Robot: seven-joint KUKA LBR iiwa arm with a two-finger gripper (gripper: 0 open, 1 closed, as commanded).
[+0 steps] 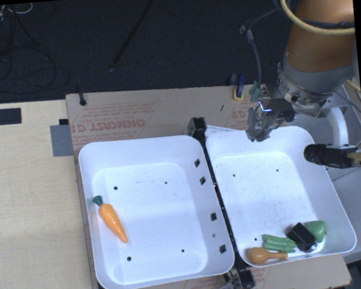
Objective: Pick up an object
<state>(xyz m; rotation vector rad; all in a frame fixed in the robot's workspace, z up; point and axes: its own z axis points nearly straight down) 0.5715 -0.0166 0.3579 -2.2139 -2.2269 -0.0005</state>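
Over the right bin's (327,187) far rim your gripper (258,130) hung, jaws' state unclear, while the green, black and tan objects (290,243) lay well apart in its near-right corner.

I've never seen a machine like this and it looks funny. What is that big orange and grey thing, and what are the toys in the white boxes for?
That big thing is a robot arm. The picture comes from a camera up above the bench, looking down at a slant. At the arm's tip is a pincer for grabbing things; it hangs over the far edge of the right bin, with nothing seen between its fingers. In the left bin lies a toy carrot. In the near corner of the right bin sit a tan pear-shaped toy, a green bean pod, a black block and another green toy. The arm's job is to pick up one of these.
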